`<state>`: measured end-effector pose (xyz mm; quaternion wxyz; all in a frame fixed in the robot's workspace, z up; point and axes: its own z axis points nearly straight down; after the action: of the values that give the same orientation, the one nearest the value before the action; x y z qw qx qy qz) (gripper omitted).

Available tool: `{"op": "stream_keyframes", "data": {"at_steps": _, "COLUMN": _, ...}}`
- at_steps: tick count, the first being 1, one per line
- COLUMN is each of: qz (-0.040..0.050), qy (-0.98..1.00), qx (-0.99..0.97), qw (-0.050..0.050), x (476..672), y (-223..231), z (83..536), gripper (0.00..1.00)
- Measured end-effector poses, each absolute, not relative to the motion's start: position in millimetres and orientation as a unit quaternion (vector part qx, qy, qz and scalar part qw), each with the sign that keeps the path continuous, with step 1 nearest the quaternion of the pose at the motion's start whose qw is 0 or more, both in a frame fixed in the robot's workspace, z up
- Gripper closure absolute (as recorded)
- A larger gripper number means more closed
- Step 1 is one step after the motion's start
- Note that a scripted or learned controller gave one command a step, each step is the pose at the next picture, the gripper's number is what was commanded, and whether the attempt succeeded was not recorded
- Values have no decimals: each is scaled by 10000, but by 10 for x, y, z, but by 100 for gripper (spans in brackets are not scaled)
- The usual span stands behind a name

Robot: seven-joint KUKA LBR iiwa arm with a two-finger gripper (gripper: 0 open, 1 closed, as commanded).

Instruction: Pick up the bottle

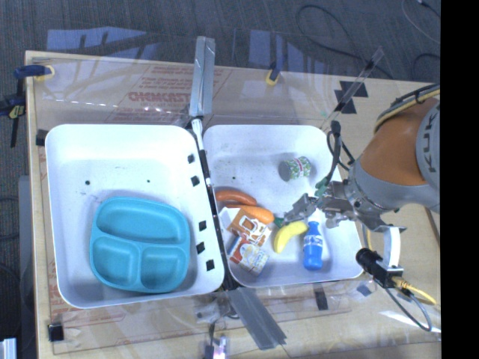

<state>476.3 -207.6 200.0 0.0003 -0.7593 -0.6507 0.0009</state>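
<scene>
The bottle (313, 247) is located in the right bin (254, 137), near its front wall, lying roughly along the bin's depth with the white cap toward the claw. It is blue with a white label patch; no lettering on it can be read. Just beside it on the left a banana (288, 235) is found, touching it or very nearly so.

The claw (320, 204) is positioned directly above the cap end of the bottle. Whether it is spread or closed cannot be determined, and nothing is seen gripped in it.

For a sound grasp, the claw is best centred over the bottle's body, not the cap, and closed across the narrow width. Clearance from the banana should be kept so that it is not caught in the grip.

Further left, an orange carton (248, 234) and a carrot-like item (236, 197) are seen; the carton's print is illegible. A small can (296, 168) lies farther back. The left bin holds a blue divided tray (141, 243). Reversed red lettering on the desk (389, 324) behind the bins is too faint to be read reliably.
</scene>
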Motion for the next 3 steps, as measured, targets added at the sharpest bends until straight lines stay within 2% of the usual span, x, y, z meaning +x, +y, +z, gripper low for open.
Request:
{"op": "stream_keyframes", "data": {"at_steps": 1, "qz": 17, "qy": -5955, "qx": -8034, "qw": 12, "x": 4970, "y": -1900, "z": 2297, "gripper": 0}}
{"op": "stream_keyframes", "data": {"at_steps": 2, "qz": 17, "qy": -5795, "qx": -8150, "qw": 17, "x": 4764, "y": -2021, "z": 1760, "gripper": 0}}
{"op": "stream_keyframes", "data": {"at_steps": 3, "qz": 7, "qy": -5632, "qx": -8263, "qw": 10, "x": 4767, "y": -2027, "z": 2026, "gripper": 0}}
